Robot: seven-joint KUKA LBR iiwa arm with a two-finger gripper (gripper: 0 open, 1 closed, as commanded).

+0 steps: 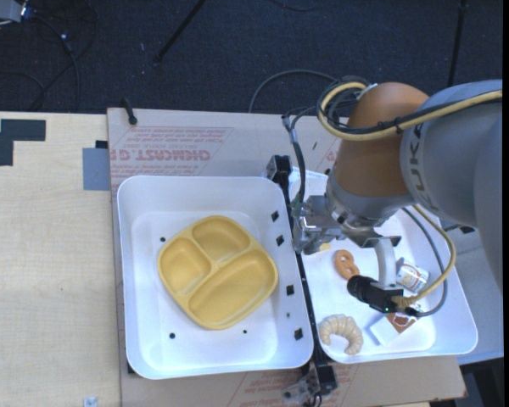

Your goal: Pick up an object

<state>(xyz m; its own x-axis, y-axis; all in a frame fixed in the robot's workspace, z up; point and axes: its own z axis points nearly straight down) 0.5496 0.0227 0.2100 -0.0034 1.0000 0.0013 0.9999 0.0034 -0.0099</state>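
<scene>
Camera view shows the gripper low by the right bin's left wall, open or closed I cannot tell, with the small orange pretzel-shaped piece lying just beside it, lower-right.

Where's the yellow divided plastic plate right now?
In the camera view, the yellow divided plastic plate lies in the middle of the left white bin, across the rim from the pale croissant-shaped piece in the right bin.

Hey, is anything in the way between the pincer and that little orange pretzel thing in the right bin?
Nothing visible. The orange pretzel lies on the bare floor of the right bin, just beside the pincer and apart from the pale croissant toward the front rim.
</scene>
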